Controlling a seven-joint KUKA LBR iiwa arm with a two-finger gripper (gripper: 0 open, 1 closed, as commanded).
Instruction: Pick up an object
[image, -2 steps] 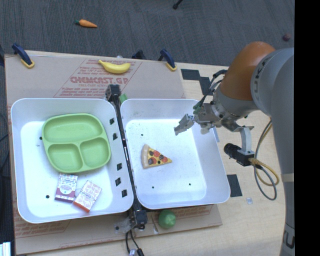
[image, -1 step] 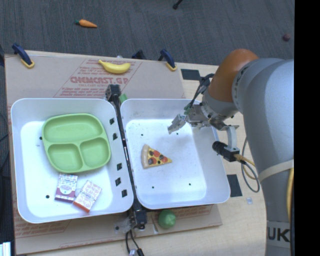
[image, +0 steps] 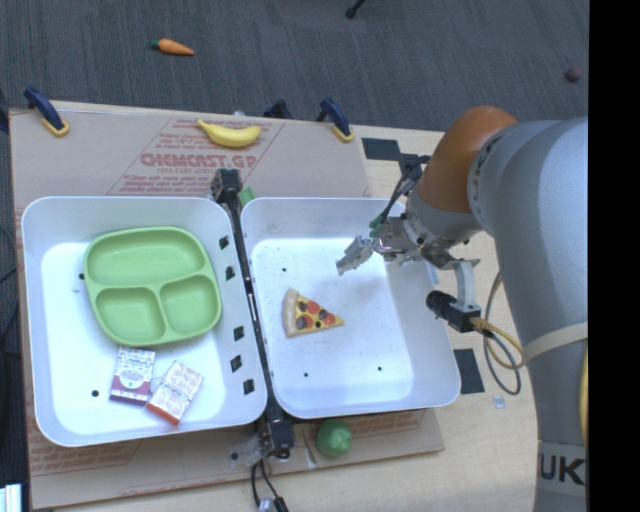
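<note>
The grey KUKA arm with its orange band (image: 478, 135) fills the right side, bending in over the right-hand shallow white plastic bin (image: 425, 345). Beneath everything lies the desk, covered by a brown cardboard sheet with red printing (image: 190, 160) and held at its far edge by blue clamps (image: 336, 117). The left-hand shallow white plastic bin (image: 40, 300) sits just beside the right one, the two meeting along a black divider strip (image: 245, 300).

In the left bin, a light green plastic plate with three compartments (image: 152, 282) lies flat toward the far side. Nearer the front edge are two small printed packets, a dark red-and-white one (image: 133, 375) and an orange-and-white one (image: 175, 390), just beside each other.

In the right bin, a toy pizza slice with yellow crust and red toppings (image: 308, 314) lies flat near the middle-left of the floor. The metal two-finger end effector (image: 356, 255) hangs above the bin's far part, apart from the slice and holding nothing; whether its fingers are spread or closed cannot be told from here.

A yellow toy banana (image: 230, 131) rests on the cardboard behind the bins. A green round toy fruit (image: 335, 437) sits on the desk just in front of the right bin. A small orange toy carrot (image: 174, 46) lies on the grey carpet floor (image: 300, 50) beyond the desk.
</note>
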